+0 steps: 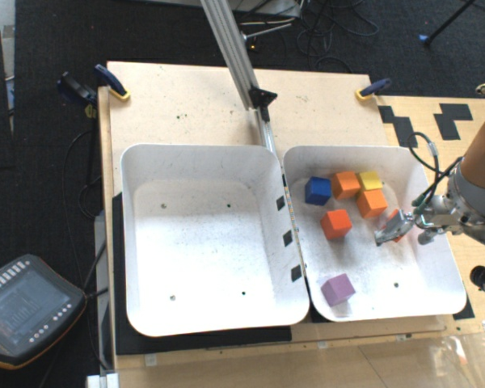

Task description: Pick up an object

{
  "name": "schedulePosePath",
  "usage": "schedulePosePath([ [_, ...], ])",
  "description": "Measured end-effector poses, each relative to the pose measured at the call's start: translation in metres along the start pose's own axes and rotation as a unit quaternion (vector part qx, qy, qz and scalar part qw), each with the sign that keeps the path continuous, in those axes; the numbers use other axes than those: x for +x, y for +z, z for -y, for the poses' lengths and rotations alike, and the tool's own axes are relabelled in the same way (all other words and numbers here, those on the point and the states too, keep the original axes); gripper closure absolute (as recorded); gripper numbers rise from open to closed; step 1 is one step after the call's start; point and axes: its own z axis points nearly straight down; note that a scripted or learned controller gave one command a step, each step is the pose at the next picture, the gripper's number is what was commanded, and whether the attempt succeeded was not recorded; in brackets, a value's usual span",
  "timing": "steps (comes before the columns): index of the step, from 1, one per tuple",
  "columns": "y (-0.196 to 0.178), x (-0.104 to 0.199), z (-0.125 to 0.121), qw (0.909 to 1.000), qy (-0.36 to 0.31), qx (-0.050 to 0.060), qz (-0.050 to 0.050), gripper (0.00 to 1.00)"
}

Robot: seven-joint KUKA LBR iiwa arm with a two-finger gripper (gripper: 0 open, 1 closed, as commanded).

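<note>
At the far left, off the counter (186, 103), a grey handheld pendant (24, 309) lies on the dark floor, and blue-and-yellow clamps (111, 83) pin the counter's back corners. The left bin (133, 217) comes next, its white floor only speckled, with a slanted metal pole (230, 39) running down to the seam where the two bins meet. The right bin (444, 293) holds everything worth picking: a blue cube (318, 190) nearest the divider, an orange cube (347, 184) just beside it, a yellow cube (370, 180) touching another orange cube (373, 202), a lone orange cube (336, 224) slightly forward of the cluster, and a purple cube (338, 289) well apart near the front wall. The gripper (392, 231) reaches in from the right and hangs low over the bin floor to the right of the lone orange cube, with something small and reddish at its tip; whether that is a held piece or part of the tool is too small to read, and I cannot tell how the gripper is set. To do this step well, I would judge the lone orange cube or the purple one the safest targets, since each has free space on its sides; descend square over the faces, avoid the packed cluster, and close only once the cube sits centred
</note>
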Motion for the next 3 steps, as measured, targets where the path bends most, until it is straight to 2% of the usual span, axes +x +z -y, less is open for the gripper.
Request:
schedulePosePath([
  [1, -0.002, 0.000, -0.001, 1.0000, 0.000, -0.002, 0.001, 0.00],
  [2, 0.055, -0.009, 0.001, 1.0000, 0.001, 0.001, 0.000, 0.00],
  [3, 0.099, -0.005, 0.002, 1.0000, 0.001, 0.000, 0.000, 0.00],
])
